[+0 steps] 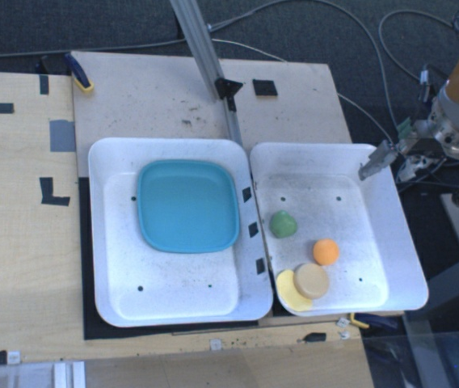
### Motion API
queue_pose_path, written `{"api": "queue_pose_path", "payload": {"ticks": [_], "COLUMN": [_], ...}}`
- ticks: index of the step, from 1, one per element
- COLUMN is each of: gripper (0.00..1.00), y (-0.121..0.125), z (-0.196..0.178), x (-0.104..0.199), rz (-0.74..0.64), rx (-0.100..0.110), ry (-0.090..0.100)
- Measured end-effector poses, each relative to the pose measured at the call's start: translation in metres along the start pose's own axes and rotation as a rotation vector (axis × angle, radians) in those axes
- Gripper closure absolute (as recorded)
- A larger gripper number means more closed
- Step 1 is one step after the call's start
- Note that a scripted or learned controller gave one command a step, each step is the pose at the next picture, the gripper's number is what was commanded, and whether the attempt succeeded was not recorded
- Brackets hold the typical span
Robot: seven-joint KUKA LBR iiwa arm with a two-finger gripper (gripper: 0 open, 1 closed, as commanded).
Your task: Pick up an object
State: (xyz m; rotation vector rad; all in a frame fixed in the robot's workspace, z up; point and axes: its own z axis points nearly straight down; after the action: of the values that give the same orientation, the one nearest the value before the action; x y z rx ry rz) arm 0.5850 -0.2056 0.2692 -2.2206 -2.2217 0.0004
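Gripper (391,160) hangs over the right bin's (391,257) upper-right rim, can't tell its state, so I'd swing inward and drop straight onto the lone orange ball (326,252).

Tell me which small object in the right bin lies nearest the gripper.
The orange ball; the green one is slightly farther from the gripper.
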Motion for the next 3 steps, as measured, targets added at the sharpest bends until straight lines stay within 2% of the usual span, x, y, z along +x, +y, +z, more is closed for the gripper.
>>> {"api": "queue_pose_path", "payload": {"ticks": [3], "gripper": [0.00], "y": [-0.001], "z": [0.166], "x": [0.006], "rz": [0.000], "rx": [0.005], "ry": [0.001]}}
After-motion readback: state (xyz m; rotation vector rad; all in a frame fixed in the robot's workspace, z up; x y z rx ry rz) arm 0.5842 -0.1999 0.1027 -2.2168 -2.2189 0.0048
